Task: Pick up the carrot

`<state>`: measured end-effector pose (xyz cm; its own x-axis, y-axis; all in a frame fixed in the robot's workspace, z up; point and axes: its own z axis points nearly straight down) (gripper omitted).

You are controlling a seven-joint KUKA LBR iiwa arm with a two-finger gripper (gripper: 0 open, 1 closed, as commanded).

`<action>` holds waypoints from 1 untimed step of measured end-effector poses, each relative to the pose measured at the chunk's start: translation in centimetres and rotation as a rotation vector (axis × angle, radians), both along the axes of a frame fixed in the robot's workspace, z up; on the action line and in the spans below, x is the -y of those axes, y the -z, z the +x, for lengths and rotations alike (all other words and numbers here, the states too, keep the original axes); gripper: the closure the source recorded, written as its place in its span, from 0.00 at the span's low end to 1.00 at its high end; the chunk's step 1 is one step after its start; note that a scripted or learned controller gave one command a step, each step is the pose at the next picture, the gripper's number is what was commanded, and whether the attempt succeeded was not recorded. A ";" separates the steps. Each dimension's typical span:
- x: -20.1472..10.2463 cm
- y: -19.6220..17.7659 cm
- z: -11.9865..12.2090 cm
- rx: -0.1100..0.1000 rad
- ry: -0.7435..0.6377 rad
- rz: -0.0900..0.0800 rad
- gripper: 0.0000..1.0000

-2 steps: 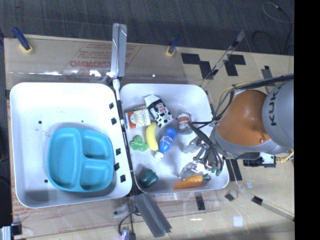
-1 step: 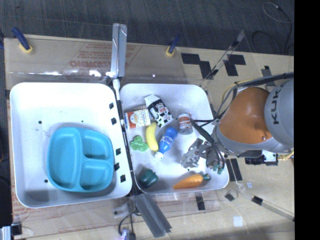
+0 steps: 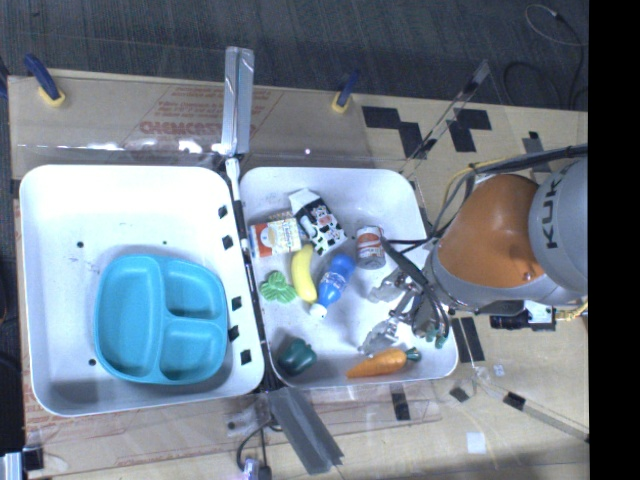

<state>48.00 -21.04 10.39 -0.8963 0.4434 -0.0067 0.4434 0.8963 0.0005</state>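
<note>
We see the orange tapered plastic carrot lying crosswise just below our gripper; whether it is clenched or released, we cannot tell.

My arm comes in from the right, orange band up top, wrist angled down-left, pincer hanging low with fingers slightly spread.

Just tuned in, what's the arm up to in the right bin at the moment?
The arm's gripper is low in the right bin, right above the carrot lying near that bin's front wall. Whether it has hold of the carrot can't be told from here. Farther left in the same bin lie a banana, a blue bottle and a small can. The left bin holds a blue divided plate.
</note>
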 end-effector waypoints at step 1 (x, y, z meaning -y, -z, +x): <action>-0.1 -1.0 0.1 0.002 -0.004 0.000 1.00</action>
<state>48.12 -20.98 11.43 -0.8982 0.4395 -0.0083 0.4395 0.8983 0.0008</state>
